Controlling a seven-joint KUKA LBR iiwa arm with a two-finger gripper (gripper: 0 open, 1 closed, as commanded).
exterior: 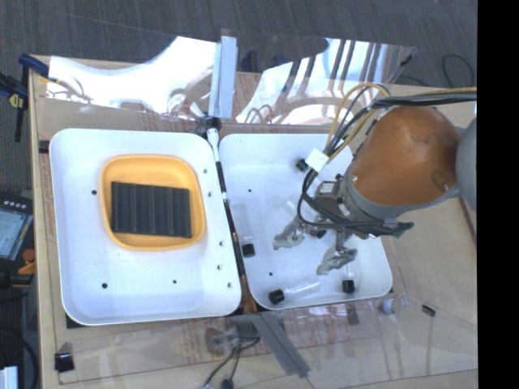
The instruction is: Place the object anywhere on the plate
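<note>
Claw [315, 247] hangs open over the right bin [268, 160], near its front edge, fingers spread with nothing between them. Yellow plate [152, 173] with a dark ridged block [152, 209] sits mid left bin [81, 274]. No writing is legible.

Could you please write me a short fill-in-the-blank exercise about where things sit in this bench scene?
1. The yellow rounded plate with a dark ribbed centre lies in the ____ white bin.
2. The two-finger gripper hangs over the ____ white bin.
3. The band above the grey arm's wrist is coloured ____.
4. The arm reaches in from the view's ____ side.

Missing words: left; right; orange; right
</note>
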